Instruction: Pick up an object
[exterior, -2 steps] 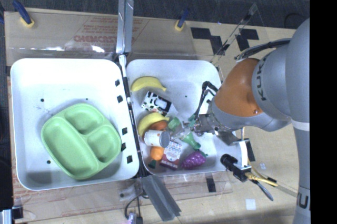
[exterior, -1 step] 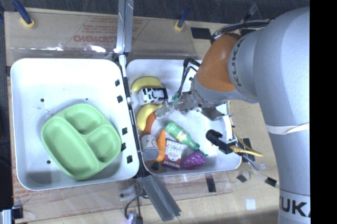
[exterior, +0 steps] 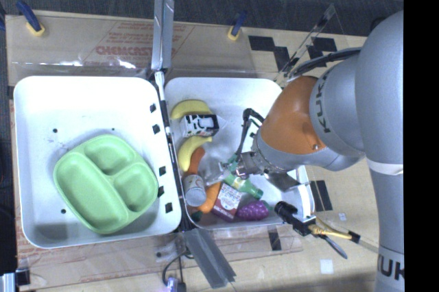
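arm: your grey arm (exterior: 357, 112) comes in from the right, and its orange band sits over the right bin (exterior: 226, 88), with the wrist angled down into the clutter.

tool: the tool (exterior: 236, 164) is down among the stuff in the middle of that bin, but honestly I can't tell what state it's in; the wrist and the shiny bits around it hide the tip.

candidates: you've got two bananas (exterior: 190, 109) on the bin's left side, one far and one nearer, an orange carrot-like thing (exterior: 197, 159) beside the nearer one, a small can (exterior: 193, 188), a green-capped bottle (exterior: 243, 184) right by the tool, a red packet (exterior: 228, 201) and purple grapes (exterior: 252, 210) at the near edge.

left bin: the left bin (exterior: 41, 105) holds just a green divided plate (exterior: 104, 182), well apart from the action.

progress: I'd call this mid-attempt, not done. Everything I can see looks like it's lying in the bin, nothing lifted.

what's left: you need a confirmed grip, probably on the bottle or whatever's just beside it, then a lift clear of the pile.
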